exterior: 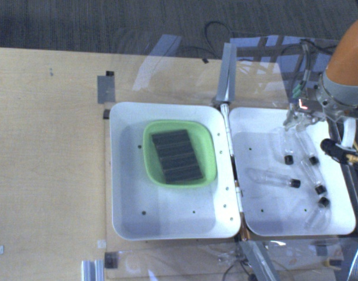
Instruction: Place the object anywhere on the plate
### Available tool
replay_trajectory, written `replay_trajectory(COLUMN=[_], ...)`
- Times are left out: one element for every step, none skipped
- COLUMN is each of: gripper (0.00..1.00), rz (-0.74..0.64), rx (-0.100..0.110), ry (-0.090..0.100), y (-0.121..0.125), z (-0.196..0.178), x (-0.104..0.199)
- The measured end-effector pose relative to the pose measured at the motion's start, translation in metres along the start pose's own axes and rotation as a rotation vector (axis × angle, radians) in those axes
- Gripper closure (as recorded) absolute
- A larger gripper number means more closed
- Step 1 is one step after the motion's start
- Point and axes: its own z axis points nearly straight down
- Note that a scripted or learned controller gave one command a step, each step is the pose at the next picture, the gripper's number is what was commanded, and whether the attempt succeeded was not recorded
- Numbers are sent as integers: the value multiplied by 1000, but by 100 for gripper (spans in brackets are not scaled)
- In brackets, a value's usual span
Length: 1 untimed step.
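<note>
A square green plate (pixel 209 151) sits in the left bin (pixel 167 224), toward its back. A dark grey ridged rectangular block (pixel 176 156) lies flat on the plate, slightly turned. My gripper (pixel 300 120) hangs over the back of the right bin (pixel 255 215), under the orange band (pixel 348 51) of the arm. It is well to the right of the plate and apart from the block. Nothing can be seen held in it.
Several clear tubes with black caps lie in the right bin, one (pixel 275 179) near its middle and others (pixel 316 180) along its right side. A grey metal post (pixel 226 75) stands behind the seam between the bins. Cables (pixel 214 31) trail at the back.
</note>
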Motion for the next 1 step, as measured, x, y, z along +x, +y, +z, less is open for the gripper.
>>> replay_trajectory(gripper=[0], rz=[0], rx=[0], ry=[0], y=[0], z=[0], x=[0])
